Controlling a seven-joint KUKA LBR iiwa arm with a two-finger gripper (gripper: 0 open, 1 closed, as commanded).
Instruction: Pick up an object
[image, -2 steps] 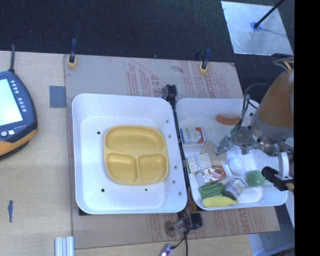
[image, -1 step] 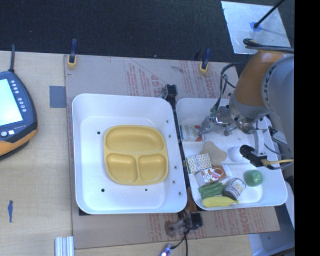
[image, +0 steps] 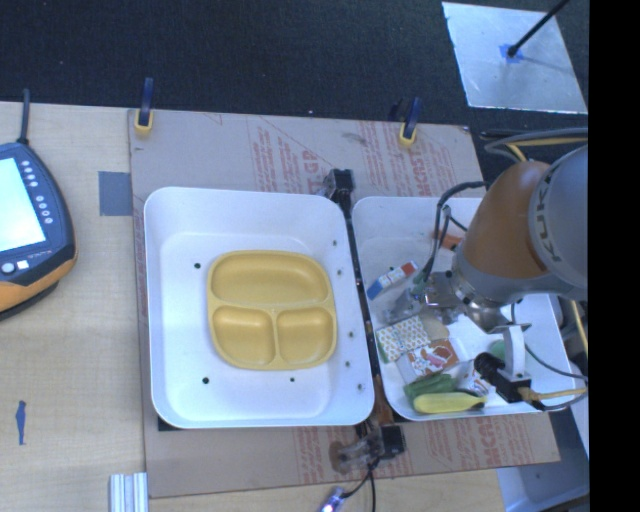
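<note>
We see the arm (image: 520, 235) reaching in from the right and bending down over the right bin (image: 400, 215), with its wrist covering much of that bin's middle. The tool (image: 437, 300) sits low among the clutter, and we cannot tell how it is set because the wrist and cables hide it.

The candidates for picking all lie in the right bin. A small tube with a blue and red end (image: 392, 279) lies just left of the tool, its long axis running up to the right. Just below the tool we find a patterned flat packet (image: 403, 336) and a red-and-white card (image: 432, 356) touching it. Nearer the front wall lie a green piece (image: 430, 384) and a yellow banana-like piece (image: 447, 403), the latter stretched left to right along the front rim. We judge the flat packets and the tube to be the nearest targets, since they lie beside and below the tool.

The left bin (image: 170, 330) holds one thing, a yellow divided tray (image: 271, 306) with three compartments, lying flat near its centre and well apart from the tool. A handheld pendant (image: 30, 225) rests on the desk (image: 70, 400) at far left.
</note>
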